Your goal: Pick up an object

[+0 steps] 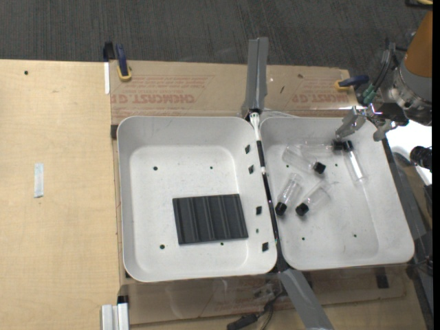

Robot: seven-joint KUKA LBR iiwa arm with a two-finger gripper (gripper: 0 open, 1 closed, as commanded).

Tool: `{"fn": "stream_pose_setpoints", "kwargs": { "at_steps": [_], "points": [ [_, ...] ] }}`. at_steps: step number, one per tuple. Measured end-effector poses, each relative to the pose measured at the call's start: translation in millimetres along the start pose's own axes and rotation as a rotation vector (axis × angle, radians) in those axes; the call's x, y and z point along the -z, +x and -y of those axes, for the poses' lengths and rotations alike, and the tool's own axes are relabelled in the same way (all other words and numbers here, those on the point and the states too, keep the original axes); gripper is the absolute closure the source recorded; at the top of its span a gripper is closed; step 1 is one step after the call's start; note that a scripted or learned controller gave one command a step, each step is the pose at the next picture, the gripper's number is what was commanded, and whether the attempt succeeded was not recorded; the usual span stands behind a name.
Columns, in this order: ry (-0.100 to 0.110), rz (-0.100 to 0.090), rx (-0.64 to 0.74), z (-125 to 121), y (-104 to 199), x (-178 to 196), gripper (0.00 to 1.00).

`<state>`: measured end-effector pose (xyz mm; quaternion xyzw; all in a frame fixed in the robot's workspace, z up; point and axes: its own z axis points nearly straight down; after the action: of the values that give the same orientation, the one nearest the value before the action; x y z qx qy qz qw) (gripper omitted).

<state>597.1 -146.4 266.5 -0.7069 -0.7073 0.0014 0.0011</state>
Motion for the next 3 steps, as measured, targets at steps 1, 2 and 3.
{"fn": "stream_pose_setpoints", "kwargs": {
  "at_steps": [1, 2, 3],
  "points": [
    [-0.001, 0.0, 0.033, -20, -19, -89, 0.0],
    [-0.009, 0.003, -0.015, -40, -44, -162, 0.0],
    [-0.002, 0.0, -0.048, 16, -25, -175, 0.0]
  ]
}}
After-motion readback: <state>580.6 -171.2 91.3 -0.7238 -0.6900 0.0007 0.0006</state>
